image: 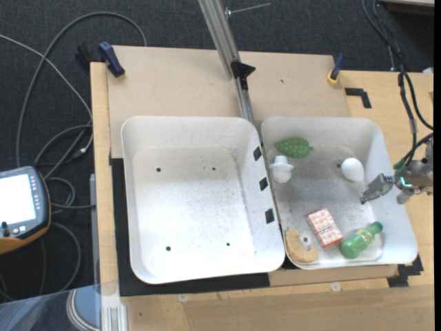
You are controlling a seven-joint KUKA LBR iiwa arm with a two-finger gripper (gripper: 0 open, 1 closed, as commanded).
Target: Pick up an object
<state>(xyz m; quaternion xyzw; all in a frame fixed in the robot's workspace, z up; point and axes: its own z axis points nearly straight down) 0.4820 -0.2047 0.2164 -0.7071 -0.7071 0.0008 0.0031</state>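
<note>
Pincer (375,187) at right white bin's (386,157) 3 o'clock rim, grip state unreadable, nearest the white egg-shaped ball (352,169), likely staged for descent.

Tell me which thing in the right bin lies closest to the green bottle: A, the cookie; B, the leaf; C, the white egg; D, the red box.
D: the red box lies just left of the green bottle near the right bin's front edge, closer than the cookie, egg or leaf.
</note>
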